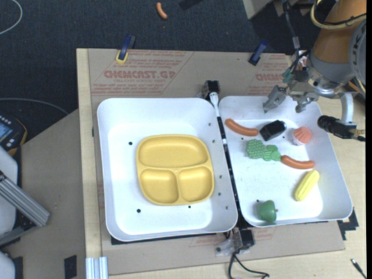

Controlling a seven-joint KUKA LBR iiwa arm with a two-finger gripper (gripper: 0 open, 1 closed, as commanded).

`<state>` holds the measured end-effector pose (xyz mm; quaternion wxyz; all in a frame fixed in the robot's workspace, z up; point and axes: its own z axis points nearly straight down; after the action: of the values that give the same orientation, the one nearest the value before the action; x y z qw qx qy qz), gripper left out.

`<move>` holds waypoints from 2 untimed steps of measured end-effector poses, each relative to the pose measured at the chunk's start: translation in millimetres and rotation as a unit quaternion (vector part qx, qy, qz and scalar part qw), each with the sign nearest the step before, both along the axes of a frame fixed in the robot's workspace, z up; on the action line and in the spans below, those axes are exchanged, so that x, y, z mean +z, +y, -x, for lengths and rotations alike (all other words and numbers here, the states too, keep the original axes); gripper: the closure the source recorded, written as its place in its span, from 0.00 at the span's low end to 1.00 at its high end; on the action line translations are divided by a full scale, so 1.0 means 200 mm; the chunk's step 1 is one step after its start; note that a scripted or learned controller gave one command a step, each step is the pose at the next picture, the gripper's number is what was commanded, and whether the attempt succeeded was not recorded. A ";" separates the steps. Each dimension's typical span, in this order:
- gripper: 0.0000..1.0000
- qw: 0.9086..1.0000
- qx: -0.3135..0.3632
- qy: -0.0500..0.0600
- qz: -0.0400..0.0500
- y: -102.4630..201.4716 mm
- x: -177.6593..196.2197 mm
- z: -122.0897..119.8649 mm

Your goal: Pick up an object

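Observation:
My gripper [288,103] hangs over the far edge of the right bin [334,208], open, with nothing between its spread fingers. Just below it in that bin lie an orange sausage [241,127], a small black block [272,129] and a pink, strawberry-like piece [301,135]. Further toward the front are a green knobbly piece [261,151], a second sausage [297,163], a yellow corn cob [306,185] and a green pepper [267,211]. None of them touches the gripper.
In the left bin [113,214] sits a yellow divided plate [174,168]. A ridge where the two bin rims meet [224,150] separates the bins. Blue clamps [124,49] [258,53] hold the cardboard at the back.

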<state>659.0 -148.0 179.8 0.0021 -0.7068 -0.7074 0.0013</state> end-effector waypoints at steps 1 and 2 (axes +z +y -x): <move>0.00 1.000 0.000 0.000 0.000 -0.01 -0.22 0.02; 0.00 1.000 0.000 0.000 0.000 -0.01 -0.48 0.02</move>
<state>655.4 -149.9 83.9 0.0019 -0.7065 -0.7077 0.0014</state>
